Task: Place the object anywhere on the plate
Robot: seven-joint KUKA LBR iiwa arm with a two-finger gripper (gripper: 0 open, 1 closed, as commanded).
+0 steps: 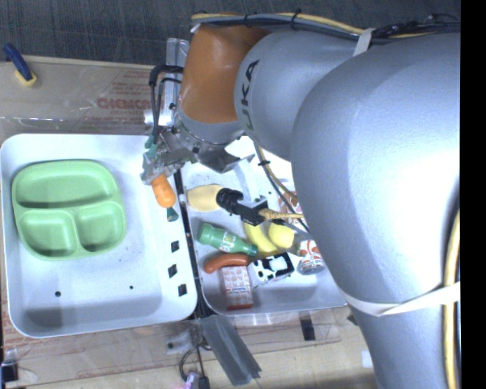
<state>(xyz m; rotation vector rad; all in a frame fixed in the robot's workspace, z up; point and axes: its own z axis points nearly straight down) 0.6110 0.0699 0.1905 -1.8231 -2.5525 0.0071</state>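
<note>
1. Arm (373,136): grey with an orange band. We record it covering the right side and far edge of the right bin (255,305), so whatever lies under it is hidden.
2. Left bin (81,298): white. A green three-part plate (65,209) sits by its left edge.
3. Right bin, visible strip: we list a pale yellow piece (202,197) near the left edge, then a green bottle (223,237), a banana (271,235) and a red sausage (225,261). A small printed carton (236,282) lies at the near edge. A can (310,258) is half cut off by the arm. We cannot make out a black-and-white item (275,266).
4. Gripper (157,173): clamped on the upper end of the carrot (164,191).
5. Carrot: hangs tilted over the left bin's right edge, green tip lowest, well apart from the plate.
</note>
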